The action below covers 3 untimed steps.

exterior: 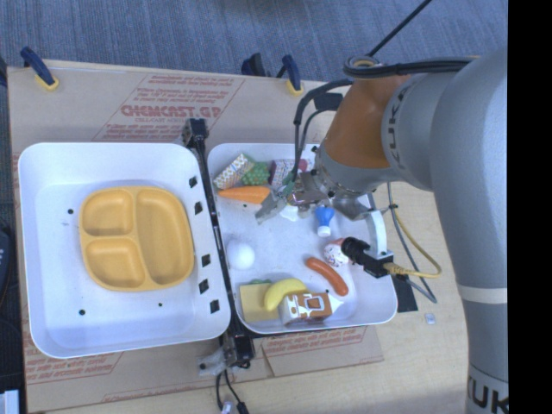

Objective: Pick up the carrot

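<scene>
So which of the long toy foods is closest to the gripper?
The orange carrot, lying right beside the gripper at the right bin's top. The red-orange sausage and yellow banana lie farther down.

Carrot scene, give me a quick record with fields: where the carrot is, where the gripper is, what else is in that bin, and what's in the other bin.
carrot: lying flat near the top left of the right bin
gripper: just right of the carrot, low over the bin
carrot held: not visibly between the fingers
same bin: banana, sausage, white ball
left bin: holds a yellow divided plate
</scene>
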Each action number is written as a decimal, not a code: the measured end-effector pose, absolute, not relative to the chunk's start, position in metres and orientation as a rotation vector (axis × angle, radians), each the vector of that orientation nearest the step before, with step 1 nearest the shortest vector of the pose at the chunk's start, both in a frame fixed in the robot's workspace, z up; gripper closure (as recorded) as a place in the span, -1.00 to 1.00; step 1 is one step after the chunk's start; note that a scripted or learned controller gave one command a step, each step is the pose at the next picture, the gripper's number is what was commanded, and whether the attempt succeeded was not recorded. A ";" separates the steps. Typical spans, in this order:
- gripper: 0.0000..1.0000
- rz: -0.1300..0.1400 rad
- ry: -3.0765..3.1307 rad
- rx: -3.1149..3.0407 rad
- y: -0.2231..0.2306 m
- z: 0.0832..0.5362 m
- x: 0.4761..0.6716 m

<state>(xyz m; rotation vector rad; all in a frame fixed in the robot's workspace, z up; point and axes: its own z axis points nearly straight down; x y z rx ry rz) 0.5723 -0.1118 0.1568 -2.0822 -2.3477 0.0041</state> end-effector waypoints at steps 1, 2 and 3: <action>-1.00 0.005 -2.548 -1.840 -0.111 0.094 0.656; 1.00 0.005 -2.547 -1.828 -0.109 0.103 0.656; 1.00 0.001 -2.436 -1.984 -0.073 0.252 0.657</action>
